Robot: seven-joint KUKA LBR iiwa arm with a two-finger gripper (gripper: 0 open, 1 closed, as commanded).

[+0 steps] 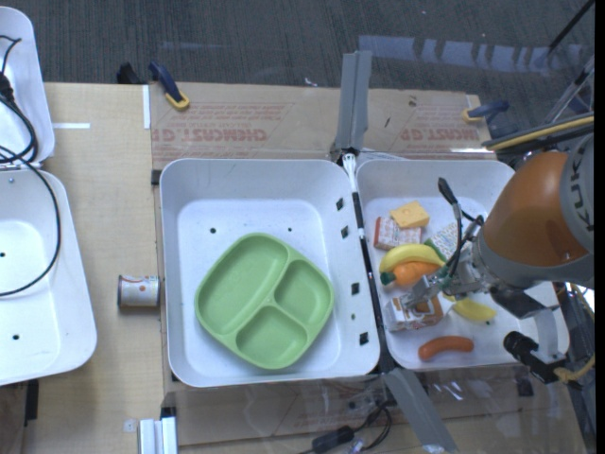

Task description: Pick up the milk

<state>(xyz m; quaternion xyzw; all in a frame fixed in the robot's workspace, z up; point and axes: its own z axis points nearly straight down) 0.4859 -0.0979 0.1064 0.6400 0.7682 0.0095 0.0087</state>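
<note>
The milk (pixel 417 309) is a small toy carton lying in the right bin (pixel 492 353) below the orange, probably light, stiff, a bit slick, so I'd pinch its flat sides; end effector (pixel 442 283) hangs right over it, can't tell its state.

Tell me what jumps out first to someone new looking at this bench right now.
The green divided plate lying alone in the left bin stands out first. Next comes the orange-banded arm over the right bin, its gripper down among toy food: banana, sausage, milk carton.
</note>
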